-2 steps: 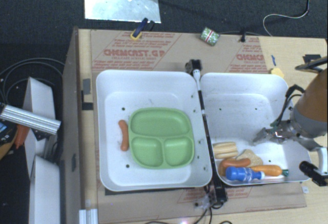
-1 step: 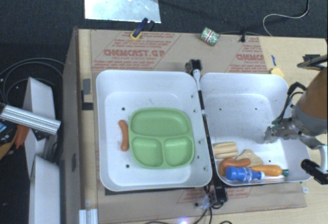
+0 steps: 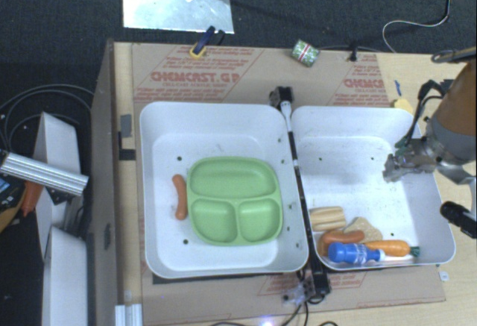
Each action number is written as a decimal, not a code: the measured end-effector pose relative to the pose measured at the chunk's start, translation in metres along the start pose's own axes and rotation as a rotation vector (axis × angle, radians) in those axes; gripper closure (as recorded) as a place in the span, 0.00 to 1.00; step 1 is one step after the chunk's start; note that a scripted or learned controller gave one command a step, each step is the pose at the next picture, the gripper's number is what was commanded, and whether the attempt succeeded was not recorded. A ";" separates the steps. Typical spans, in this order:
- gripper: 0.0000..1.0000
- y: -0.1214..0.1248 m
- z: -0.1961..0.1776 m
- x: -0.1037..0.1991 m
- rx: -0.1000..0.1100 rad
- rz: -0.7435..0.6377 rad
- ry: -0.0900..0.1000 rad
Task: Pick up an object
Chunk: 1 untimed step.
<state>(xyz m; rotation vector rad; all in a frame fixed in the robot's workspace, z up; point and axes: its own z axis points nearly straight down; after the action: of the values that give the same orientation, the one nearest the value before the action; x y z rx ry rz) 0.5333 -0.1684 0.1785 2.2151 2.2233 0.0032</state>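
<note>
Pincer (image 3: 396,165) over right bin (image 3: 350,139) — toy carrot (image 3: 387,248) near front rim

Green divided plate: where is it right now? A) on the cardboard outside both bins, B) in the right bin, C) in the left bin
C: the green divided plate lies flat in the left bin, with a toy sausage beside it.

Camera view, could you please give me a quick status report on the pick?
Gripper over right bin, right side, nothing seen held. Toy food pile at bin's near edge, untouched. Green tray and sausage in left bin.
</note>
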 end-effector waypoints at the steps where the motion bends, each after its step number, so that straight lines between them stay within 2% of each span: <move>1: 1.00 0.009 0.007 -0.039 0.001 0.002 -0.001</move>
<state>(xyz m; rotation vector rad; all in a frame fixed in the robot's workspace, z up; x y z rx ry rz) 0.5422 -0.2069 0.1714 2.2174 2.2213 0.0010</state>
